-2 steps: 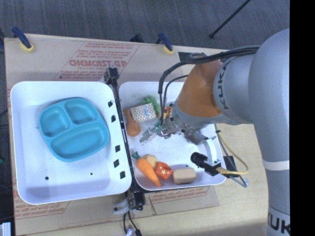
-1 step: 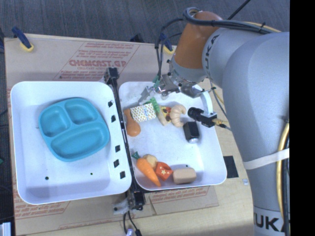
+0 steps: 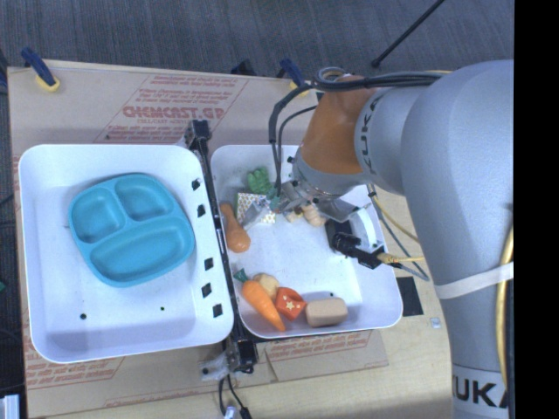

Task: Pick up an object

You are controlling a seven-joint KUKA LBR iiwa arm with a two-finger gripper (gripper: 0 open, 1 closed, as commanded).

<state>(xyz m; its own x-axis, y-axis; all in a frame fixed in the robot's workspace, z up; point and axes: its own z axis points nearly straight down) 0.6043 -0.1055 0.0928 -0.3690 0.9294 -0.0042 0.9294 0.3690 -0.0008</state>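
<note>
Blue tray (image 3: pixel 131 230), orange carrot (image 3: pixel 260 304)

The bench (image 3: pixel 105 112), faced with printed cardboard, carried two white bins side by side: one bin (image 3: pixel 310 321) under the gripper (image 3: pixel 293 206), the other bin (image 3: pixel 44 260) well off to its left.
</note>
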